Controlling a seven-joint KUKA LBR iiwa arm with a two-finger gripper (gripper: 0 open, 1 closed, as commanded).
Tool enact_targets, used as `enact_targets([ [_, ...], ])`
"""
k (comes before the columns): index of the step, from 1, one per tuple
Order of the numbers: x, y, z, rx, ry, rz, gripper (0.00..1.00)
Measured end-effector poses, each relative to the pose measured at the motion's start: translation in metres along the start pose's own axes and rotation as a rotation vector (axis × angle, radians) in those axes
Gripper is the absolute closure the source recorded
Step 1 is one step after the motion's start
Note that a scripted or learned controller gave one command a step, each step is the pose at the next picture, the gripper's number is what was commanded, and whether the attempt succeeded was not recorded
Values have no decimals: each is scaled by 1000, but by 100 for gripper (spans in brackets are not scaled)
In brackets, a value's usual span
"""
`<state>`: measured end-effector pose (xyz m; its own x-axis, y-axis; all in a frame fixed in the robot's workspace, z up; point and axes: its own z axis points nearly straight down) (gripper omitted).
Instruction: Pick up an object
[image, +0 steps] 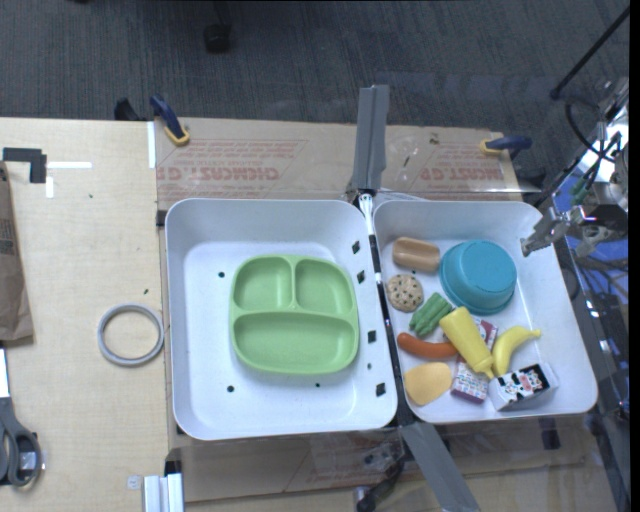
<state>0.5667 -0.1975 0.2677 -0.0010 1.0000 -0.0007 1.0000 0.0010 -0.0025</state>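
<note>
My tool (534, 238) hangs at the right bin's (572, 330) far right rim; whether it is apart or together I cannot tell. The blue bowl (479, 275) sits nearest, so I should drop squarely over its rim, clear of the yellow bottle (468, 338)

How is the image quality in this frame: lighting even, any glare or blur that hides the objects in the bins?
Camera view: lighting is even and soft, with only faint shadows under the green divided plate and the toys. The white bins are bright but not blown out. The yellow bottle and blue bowl are sharp. The gripper at the right edge looks slightly soft, and cables clutter the area behind it.
</note>
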Motion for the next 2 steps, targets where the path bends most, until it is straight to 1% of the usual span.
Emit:
enact_targets([
  [1, 50, 35, 100, 2, 1, 151, 0],
  [2, 67, 39, 149, -28, -7, -3, 0],
])
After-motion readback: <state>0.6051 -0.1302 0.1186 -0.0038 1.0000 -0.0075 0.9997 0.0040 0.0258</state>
